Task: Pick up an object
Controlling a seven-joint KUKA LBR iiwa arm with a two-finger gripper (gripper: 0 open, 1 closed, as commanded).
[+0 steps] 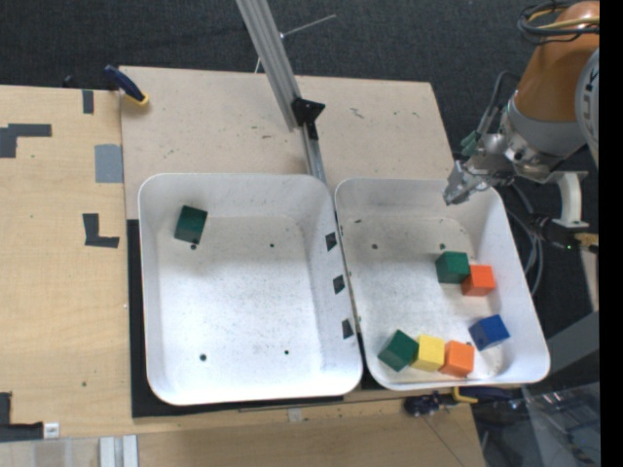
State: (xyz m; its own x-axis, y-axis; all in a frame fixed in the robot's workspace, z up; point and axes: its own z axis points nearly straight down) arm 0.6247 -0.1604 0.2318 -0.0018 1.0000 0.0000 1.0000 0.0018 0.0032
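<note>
My gripper (458, 192) hangs over the far right corner of the right bin (389, 202), with nothing visible between its fingers. Below it in that bin lie a green block (452, 267) touching an orange block (478, 279), and a blue block (489, 331) nearer the front. Along the front wall sit a green block (398, 349), a yellow block (429, 352) and an orange block (458, 358) in a row. A single dark green block (191, 224) rests in the far left part of the left bin (243, 377).
A slanted metal bar (277, 61) runs from the top of the view down to the divide between the bins. A blue and yellow clamp (127, 84) lies on the bench at far left. Cables hang by the arm at right.
</note>
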